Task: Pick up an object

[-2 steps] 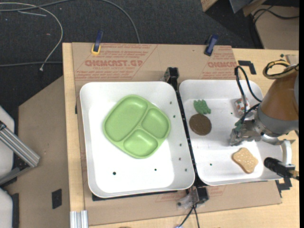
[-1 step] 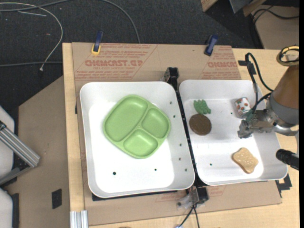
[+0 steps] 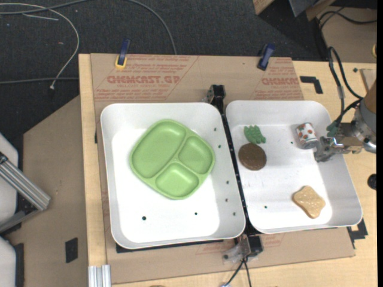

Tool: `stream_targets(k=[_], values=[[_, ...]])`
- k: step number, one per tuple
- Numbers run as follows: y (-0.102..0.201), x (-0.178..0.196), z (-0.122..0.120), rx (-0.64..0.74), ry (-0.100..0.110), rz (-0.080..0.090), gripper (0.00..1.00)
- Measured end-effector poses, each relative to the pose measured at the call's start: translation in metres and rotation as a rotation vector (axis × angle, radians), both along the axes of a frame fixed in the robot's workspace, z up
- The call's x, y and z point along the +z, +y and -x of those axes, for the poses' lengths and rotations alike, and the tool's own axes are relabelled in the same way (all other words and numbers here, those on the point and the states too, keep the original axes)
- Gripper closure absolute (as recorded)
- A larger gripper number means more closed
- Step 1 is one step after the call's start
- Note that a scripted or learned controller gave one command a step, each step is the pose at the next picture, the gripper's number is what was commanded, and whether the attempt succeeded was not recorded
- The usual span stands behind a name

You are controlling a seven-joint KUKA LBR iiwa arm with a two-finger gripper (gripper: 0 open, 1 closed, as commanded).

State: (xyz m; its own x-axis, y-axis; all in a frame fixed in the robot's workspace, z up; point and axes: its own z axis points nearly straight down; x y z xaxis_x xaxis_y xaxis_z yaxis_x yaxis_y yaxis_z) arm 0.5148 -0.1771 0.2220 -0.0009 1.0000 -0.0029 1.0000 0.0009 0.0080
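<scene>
The right bin (image 3: 287, 217) holds several small objects. A small green leafy piece (image 3: 254, 134) lies near its left side, with a brown round disc (image 3: 252, 156) just below it. A white cube with red spots (image 3: 306, 134) sits at the upper right. A tan lumpy piece (image 3: 309, 201) rests at the lower right. My gripper (image 3: 324, 149) reaches in over the bin's right rim, just right of and slightly below the spotted cube. Nothing shows between its tips.
The left bin (image 3: 125, 220) carries a green divided plate (image 3: 172, 158). A black clamp (image 3: 216, 93) joins the two bins at the top. Blue clips (image 3: 123, 51) sit on the cardboard board's far edge. Cables run by the arm at the right.
</scene>
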Motion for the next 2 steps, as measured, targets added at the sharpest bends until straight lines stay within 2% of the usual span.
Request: stream_targets(k=[1, 2], values=[[0.001, 0.044, -0.004, 0.001, 0.002, -0.001, 1.00], [0.062, 0.031, -0.012, 0.006, 0.010, -0.007, 1.00]])
